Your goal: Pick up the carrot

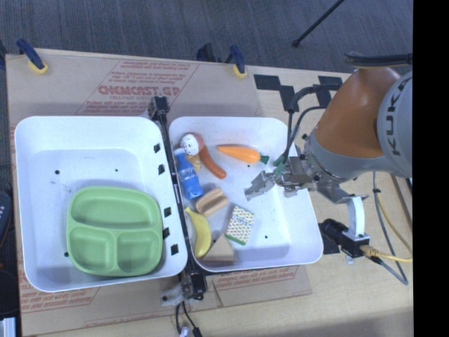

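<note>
The carrot [237, 153] is orange with a green stub at its right end. It lies flat near the back of the right bin [298, 248], pointing left to right. My gripper [258, 184] hovers over the same bin, just in front of the carrot's green end and slightly to its right, apart from it. Nothing is visible in its grasp. The grey arm with the orange band [358, 118] reaches in from the right, over the bin's right wall.
The right bin also holds a blue bottle [188, 175], an orange sausage [212, 164], a white round toy [189, 144], a bread roll [211, 202], a banana [200, 233], a patterned square [240, 225] and a brown wedge [221, 251]. A green divided plate [116, 230] lies in the left bin [42, 139].
</note>
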Robot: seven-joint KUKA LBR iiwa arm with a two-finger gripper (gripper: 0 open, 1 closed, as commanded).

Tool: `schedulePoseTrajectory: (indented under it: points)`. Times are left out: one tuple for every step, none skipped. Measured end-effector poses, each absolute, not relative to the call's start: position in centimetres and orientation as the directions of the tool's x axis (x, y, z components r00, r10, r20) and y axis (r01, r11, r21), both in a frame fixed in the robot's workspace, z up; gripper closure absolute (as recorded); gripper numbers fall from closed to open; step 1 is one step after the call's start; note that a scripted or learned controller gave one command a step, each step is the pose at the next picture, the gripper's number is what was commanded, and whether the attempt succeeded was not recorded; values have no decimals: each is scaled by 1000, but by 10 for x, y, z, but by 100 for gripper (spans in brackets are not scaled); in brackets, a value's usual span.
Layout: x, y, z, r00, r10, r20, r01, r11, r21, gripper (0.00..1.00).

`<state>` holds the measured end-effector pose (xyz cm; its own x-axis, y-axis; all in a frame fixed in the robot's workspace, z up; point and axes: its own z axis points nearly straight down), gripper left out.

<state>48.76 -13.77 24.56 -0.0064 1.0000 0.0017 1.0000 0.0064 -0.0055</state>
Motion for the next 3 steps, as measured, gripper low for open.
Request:
schedulePoseTrajectory:
  points:
    - [591, -145, 212, 164, 987, 0, 987, -164, -5, 0]
    - [613, -180, 100, 141, 990, 0, 990, -141, -8, 0]
    - [656, -195, 91, 123, 992, 2, 992, -123, -6, 0]
